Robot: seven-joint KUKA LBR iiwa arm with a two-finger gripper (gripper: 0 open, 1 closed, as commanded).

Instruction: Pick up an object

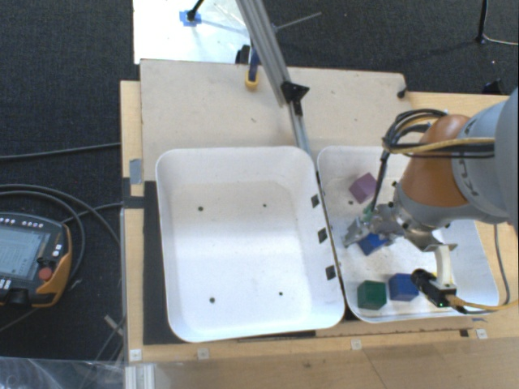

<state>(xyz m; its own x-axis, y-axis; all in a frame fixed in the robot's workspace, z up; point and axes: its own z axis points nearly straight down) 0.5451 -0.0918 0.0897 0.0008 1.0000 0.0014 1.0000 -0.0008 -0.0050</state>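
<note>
The table is pale wood with a lighter board over its far half. Two shallow white bins sit on it, touching: the right bin beneath the gripper, the left bin beside it.

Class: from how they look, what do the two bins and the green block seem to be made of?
Bins: probably thin moulded plastic, white and smooth, judging by rounded corners and a soft sheen. Green block: matte, solid colour with slightly soft edges, perhaps foam or painted wood; the picture leaves that open.
</note>
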